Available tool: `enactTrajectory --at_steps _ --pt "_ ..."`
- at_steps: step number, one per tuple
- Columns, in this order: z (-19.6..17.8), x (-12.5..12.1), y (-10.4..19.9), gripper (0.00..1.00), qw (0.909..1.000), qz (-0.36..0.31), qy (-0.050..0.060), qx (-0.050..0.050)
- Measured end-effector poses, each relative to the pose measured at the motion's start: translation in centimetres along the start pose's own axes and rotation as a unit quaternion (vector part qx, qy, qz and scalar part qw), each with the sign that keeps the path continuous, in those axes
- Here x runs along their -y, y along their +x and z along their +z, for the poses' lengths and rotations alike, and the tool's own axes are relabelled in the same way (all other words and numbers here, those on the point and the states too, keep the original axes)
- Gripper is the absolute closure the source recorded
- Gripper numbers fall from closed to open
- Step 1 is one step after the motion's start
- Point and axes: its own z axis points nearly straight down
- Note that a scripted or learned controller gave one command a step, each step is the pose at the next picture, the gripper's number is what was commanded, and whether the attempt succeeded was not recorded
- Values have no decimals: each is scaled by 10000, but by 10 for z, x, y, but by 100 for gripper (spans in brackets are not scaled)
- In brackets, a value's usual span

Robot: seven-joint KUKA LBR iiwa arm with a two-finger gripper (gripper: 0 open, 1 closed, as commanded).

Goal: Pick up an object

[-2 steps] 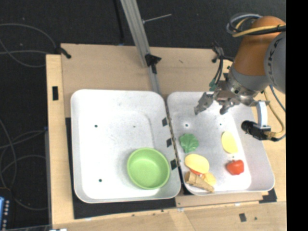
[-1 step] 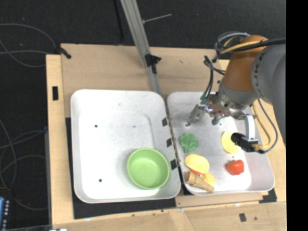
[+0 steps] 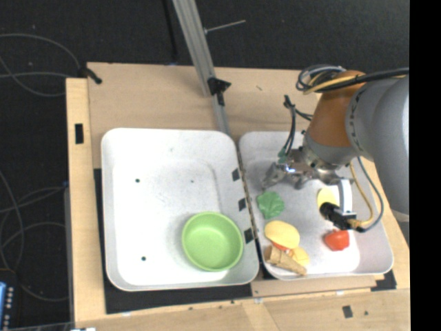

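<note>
Two white bins, end effector (image 3: 284,176) in the right bin (image 3: 372,257), grip state unclear, green lump (image 3: 270,203) just below it.

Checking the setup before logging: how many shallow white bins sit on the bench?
2: the left shallow white bin holds a green bowl; the right shallow white bin lies under the arm, partly covered.

Two bins sit side by side on the table (image 3: 158,95). The left bin (image 3: 138,164) holds a bowl (image 3: 212,241) in its near right corner. In the right bin (image 3: 375,257), a leafy piece (image 3: 270,203) lies near the left wall, a round item (image 3: 282,233) sits in front of it, a small fruit (image 3: 337,240) lies to the right, and the end effector (image 3: 288,173) hangs over the bin's far left part.
</note>
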Motion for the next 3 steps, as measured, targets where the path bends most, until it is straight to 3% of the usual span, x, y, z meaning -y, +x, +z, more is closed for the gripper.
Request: enactTrajectory --at_steps 1,3 --pt "-15 -2 0 100 10000 24 -37 -14" --pt "-115 3 -17 100 10000 -6 -54 -9"
